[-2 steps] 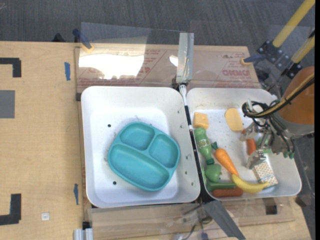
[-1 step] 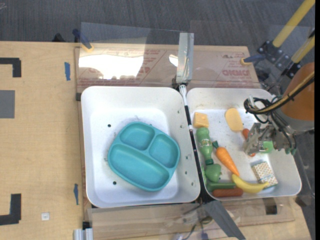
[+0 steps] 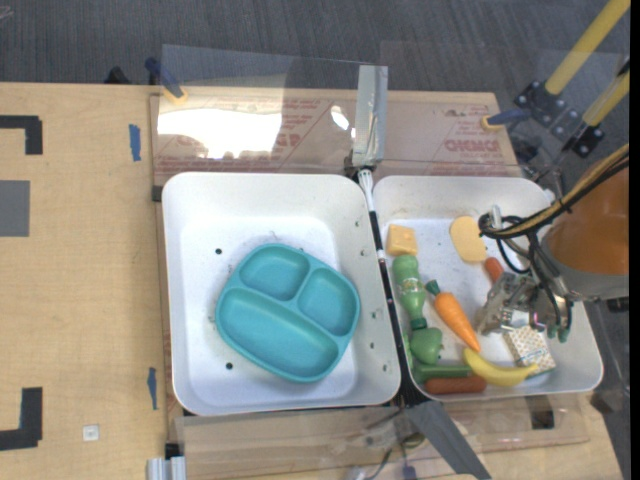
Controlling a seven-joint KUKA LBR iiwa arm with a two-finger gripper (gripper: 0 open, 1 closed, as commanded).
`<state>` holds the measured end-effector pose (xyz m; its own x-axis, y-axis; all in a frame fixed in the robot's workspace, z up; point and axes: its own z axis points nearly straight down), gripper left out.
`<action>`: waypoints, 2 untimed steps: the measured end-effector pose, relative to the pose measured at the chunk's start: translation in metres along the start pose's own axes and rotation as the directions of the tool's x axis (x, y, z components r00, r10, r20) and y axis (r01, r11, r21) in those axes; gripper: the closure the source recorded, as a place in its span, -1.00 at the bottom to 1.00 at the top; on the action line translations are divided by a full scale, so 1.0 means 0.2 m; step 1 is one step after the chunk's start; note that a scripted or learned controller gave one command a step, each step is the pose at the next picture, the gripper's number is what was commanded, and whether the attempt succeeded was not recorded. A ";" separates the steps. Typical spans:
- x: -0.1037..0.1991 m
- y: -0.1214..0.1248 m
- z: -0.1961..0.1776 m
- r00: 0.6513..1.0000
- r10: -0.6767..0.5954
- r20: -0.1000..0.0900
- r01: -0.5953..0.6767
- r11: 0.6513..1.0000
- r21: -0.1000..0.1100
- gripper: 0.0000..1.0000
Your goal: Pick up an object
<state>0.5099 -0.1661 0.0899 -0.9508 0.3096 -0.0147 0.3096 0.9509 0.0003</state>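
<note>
The left shallow white plastic bin [image 3: 190, 218] holds one thing, a teal plastic plate with three compartments [image 3: 288, 311], lying flat on the bin floor a little toward the near side. The right shallow white plastic bin [image 3: 420, 203] is crowded with toy food along its left wall and near edge: a small orange-yellow block [image 3: 401, 240] at the top, a green plastic bottle [image 3: 410, 288] just below it, a green pepper-like toy [image 3: 425, 345] below that, and a red sausage-like piece [image 3: 455, 385] against the near rim. An orange toy carrot with a green top [image 3: 452, 314] lies at a slant near the middle, a yellow toy banana [image 3: 497, 369] curves beside its tip, a pale yellow rounded piece [image 3: 467, 238] sits toward the far side, and a small checkered cracker-like square [image 3: 527, 347] lies near the right wall.

The hand [image 3: 505, 313] hangs low over the right bin between the carrot and the checkered square, under the grey and orange arm [image 3: 595, 233]; whether its fingers are wide or narrow I cannot tell, and nothing is visibly between them.

Both bins rest on a light wooden table [image 3: 70, 268] with blue tape marks; a clear plastic sheet [image 3: 260, 108] stands behind them, and grey carpet [image 3: 250, 8] lies beyond
</note>
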 end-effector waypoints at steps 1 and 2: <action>-0.16 0.12 -0.50 0.968 0.250 -0.002 -0.250 0.968 0.000 1.00; -0.07 0.30 -0.92 0.813 0.582 -0.006 -0.582 0.813 0.003 1.00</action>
<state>0.5400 -0.1126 0.2741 -0.5926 0.8055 -0.0059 0.8055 0.5926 0.0056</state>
